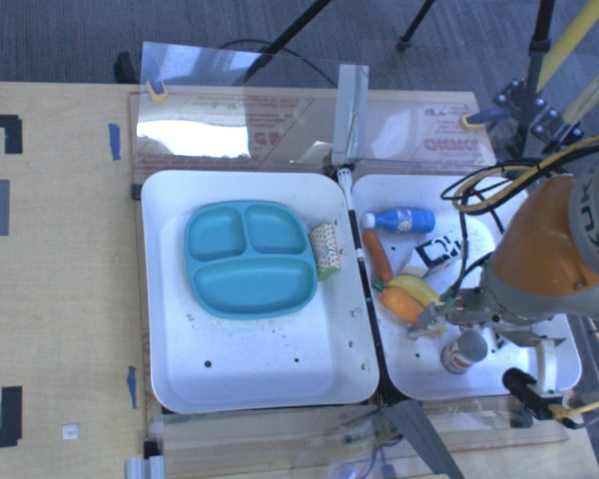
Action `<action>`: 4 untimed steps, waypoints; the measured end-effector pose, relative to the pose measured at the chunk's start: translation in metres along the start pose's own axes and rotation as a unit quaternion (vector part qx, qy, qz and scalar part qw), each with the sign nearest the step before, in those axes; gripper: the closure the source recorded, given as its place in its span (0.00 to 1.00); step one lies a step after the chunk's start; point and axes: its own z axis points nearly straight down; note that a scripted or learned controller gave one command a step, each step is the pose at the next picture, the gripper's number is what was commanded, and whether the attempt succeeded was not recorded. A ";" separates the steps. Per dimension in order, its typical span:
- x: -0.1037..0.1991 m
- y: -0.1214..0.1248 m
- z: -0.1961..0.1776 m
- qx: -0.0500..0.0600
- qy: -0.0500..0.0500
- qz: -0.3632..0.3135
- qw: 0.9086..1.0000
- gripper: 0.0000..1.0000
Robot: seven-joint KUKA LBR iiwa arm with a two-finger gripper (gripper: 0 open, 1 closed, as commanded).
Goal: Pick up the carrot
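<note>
The gripper (pixel 431 319) hovers just right of the carrot (pixel 378 254), reach under way; its grip cannot be told. Next: shift left onto the carrot.

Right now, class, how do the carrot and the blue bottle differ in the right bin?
The carrot is orange and slim; the blue bottle is blue with a white label and thicker. The carrot points down the bin, while the bottle lies across it. The carrot lies nearer the yellow and orange fruit. Both lie flat in the right bin.

One fixed camera looks down (at a slant) on both bins (pixel 170 297)
</note>
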 end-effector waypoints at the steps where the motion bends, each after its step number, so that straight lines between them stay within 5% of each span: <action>1: -0.006 0.000 0.000 0.000 0.001 0.089 0.996 0.00; 2: 0.006 0.069 0.001 0.000 -0.001 0.060 0.998 0.00; 3: 0.006 0.070 -0.010 -0.001 -0.001 0.059 0.998 1.00; 4: 0.006 0.070 -0.010 -0.001 -0.001 0.059 0.998 0.00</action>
